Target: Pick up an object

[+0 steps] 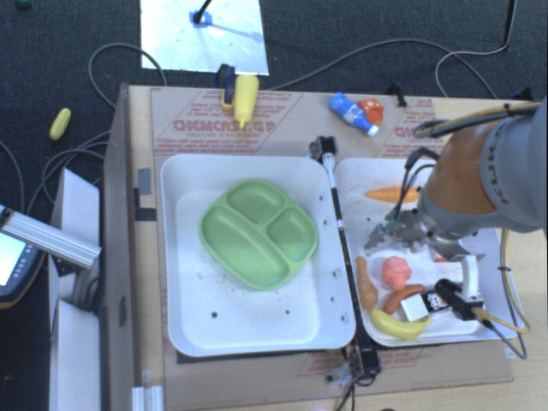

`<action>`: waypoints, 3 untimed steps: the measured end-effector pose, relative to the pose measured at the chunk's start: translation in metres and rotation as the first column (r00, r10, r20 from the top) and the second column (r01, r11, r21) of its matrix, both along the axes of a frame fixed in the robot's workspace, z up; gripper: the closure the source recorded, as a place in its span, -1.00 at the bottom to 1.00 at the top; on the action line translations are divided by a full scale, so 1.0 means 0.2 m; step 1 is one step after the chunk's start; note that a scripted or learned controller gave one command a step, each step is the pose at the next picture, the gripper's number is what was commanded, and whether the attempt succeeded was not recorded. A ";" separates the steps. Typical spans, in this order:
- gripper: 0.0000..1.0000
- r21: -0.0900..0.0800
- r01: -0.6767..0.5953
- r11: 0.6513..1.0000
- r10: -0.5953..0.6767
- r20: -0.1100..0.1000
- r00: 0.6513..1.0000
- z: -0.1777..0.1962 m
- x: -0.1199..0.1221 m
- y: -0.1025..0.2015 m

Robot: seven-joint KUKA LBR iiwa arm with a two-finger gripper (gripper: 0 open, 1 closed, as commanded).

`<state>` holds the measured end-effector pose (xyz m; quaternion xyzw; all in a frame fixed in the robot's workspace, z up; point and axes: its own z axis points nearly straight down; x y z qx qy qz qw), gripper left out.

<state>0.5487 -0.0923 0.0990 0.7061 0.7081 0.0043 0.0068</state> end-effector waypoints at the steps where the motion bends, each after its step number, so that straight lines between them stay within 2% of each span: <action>1: -1.00 0.001 0.003 1.000 -0.003 -0.013 1.000 -0.07 -0.26 0.02; 2: 1.00 0.003 0.002 1.000 -0.002 -0.010 1.000 -0.02 -0.26 0.02; 3: 1.00 0.004 -0.001 1.000 0.001 -0.012 1.000 0.43 0.04 0.19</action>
